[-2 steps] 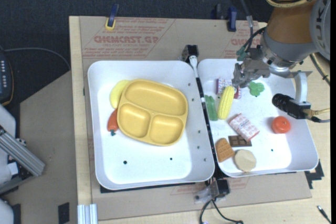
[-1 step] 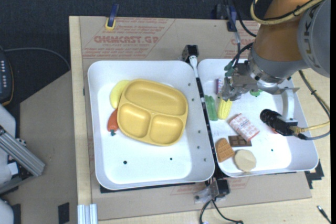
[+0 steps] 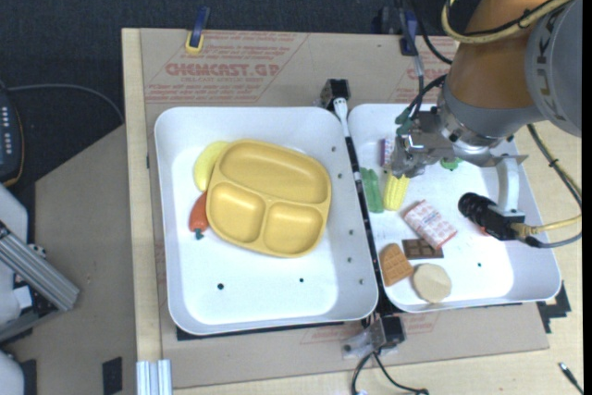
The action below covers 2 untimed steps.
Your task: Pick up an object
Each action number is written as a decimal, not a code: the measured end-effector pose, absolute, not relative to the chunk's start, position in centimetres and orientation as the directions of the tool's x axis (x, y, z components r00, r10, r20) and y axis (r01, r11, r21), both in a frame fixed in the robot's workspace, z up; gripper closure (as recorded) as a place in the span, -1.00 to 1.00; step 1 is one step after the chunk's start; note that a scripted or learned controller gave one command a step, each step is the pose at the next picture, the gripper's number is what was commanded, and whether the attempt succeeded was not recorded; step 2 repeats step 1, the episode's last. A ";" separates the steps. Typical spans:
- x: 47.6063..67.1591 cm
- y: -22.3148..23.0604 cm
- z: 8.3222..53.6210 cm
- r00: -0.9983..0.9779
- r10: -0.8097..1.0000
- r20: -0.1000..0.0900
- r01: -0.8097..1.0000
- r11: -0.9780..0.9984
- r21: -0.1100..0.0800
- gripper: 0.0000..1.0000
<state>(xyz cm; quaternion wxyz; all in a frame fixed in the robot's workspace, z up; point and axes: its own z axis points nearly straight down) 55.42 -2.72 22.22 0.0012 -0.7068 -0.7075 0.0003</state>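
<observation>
Camera view: the gripper (image 3: 405, 164) sits low over the right bin (image 3: 495, 271), near the bin's left edge and toward its far side. Whether the gripper is apart or together cannot be told from this angle, and no object is seen clamped in it. The arm (image 3: 504, 32) reaches in from the right, its orange band above the grey wrist.

Just beside the gripper, on its near side, lies a yellow corn cob (image 3: 396, 191). A green piece (image 3: 372, 190) lies alongside the cob, against the left edge of the right bin. A small purple item (image 3: 384, 151) lies at the gripper's left, partly hidden.

Further toward the near edge of the right bin:
- a pink-and-white packet (image 3: 429, 220), close to the cob;
- a dark brown bar (image 3: 422, 247), touching the packet's near end;
- a tan waffle-like piece (image 3: 395, 264);
- a round beige disc (image 3: 431, 282), near the near edge.

The left bin (image 3: 264, 296) carries a yellow compartment tray (image 3: 268, 197) at its centre. An orange-red piece (image 3: 199, 216) lies at the tray's left side.
</observation>
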 end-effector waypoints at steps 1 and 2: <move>55.6 -1.9 23.0 -0.001 1.000 0.000 1.000 0.001 0.002 1.00; 55.6 -1.9 23.0 -0.001 1.000 0.000 1.000 0.001 0.002 1.00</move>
